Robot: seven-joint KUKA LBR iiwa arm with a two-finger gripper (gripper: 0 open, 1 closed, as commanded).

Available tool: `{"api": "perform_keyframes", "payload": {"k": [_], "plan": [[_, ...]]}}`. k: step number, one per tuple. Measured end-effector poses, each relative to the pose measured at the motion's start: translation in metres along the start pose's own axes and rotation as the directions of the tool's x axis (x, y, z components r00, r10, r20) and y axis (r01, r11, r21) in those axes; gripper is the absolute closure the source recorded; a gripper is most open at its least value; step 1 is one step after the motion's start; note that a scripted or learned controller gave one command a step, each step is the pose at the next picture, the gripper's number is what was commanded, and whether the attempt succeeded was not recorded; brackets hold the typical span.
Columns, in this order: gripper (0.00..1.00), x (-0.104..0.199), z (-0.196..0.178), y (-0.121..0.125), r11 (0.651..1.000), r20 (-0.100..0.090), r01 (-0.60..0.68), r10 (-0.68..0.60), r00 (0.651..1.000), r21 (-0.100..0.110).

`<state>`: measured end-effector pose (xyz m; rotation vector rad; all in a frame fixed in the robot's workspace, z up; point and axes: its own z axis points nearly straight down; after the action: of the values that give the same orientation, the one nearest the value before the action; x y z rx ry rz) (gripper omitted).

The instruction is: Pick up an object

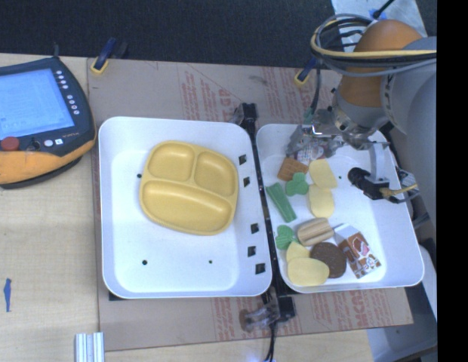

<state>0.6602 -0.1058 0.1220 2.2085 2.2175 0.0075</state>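
Two white bins (113,202) (396,236) are counted, with one yellow tray (190,186) in the left. In the right, four pale yellow pieces (321,173), three green (281,200) and about four brown (328,259) are noted. One pendant (34,119) is seen.

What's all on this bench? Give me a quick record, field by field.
left bin: holds a yellow tray with three compartments
right bin: a pile of toy food along its left side
toy food: green stick, pale yellow pieces, brown disc, wrapped snack
gripper: at the right bin's far end, above the pile
arm: grey and orange, reaching in from the right
tablet: left of the bins, screen lit
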Motion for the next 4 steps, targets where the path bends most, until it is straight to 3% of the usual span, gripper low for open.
{"api": "perform_keyframes", "payload": {"k": [1, 2, 3, 4], "plan": [[0.0, 0.004, 0.027, -0.097, 1.0, -0.003, -0.001, 0.001, 1.0, 0.011], [0.0, 0.013, 0.029, -0.024, 1.0, -0.005, 0.002, -0.002, 1.0, 0.01], [0.0, -0.068, -0.011, -0.042, 1.0, 0.001, -0.007, 0.007, 1.0, 0.011], [0.0, -0.079, 0.032, -0.006, 1.0, -0.005, 0.001, -0.001, 1.0, 0.016]]}}
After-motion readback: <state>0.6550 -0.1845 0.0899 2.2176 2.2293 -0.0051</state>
